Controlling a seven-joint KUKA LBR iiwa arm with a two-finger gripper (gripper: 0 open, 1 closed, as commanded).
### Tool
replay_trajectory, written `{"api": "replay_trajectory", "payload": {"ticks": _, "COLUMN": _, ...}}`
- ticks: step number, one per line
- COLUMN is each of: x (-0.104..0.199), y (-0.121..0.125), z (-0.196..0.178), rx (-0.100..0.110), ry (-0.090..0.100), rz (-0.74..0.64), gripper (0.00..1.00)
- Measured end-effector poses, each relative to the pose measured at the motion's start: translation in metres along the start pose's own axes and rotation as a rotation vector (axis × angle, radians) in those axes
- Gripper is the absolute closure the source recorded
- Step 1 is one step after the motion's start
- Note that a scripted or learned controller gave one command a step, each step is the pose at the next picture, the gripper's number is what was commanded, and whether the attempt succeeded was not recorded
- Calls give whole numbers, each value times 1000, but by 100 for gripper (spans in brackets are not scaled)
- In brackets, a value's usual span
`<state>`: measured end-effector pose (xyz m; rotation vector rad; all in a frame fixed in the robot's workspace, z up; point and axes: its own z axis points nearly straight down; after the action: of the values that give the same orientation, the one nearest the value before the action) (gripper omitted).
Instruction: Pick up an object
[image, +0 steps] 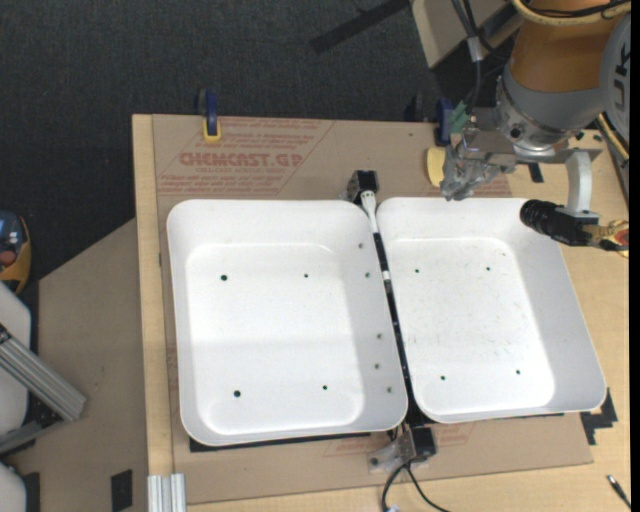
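White plastic and a few dark dots are what you have on the floors of the left bin and the right bin. Your likeliest object is therefore the small pale yellow piece, which lies on the brown board just beyond the right bin's far rim. The gripper hangs over that rim, just beside the piece and to its right. You cannot tell from this angle whether the gripper is spread or closed, and nothing can be seen in its hold.

Your risks, as I judge them:
- A descent from here lands on the rim instead of the piece and tips or shoves the bin.
- The piece, outside the bin and close to the green clamp, gets nudged away.
- The gripper closes on air over bare plastic and you count a grasp that isn't there.
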<state>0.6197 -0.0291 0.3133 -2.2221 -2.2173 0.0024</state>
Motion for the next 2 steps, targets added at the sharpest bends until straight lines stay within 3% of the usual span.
{"api": "replay_trajectory", "payload": {"ticks": 2, "x": -5, "y": -25, "z": -19, "rx": -7, "ry": -1, "rz": -2, "gripper": 100}}
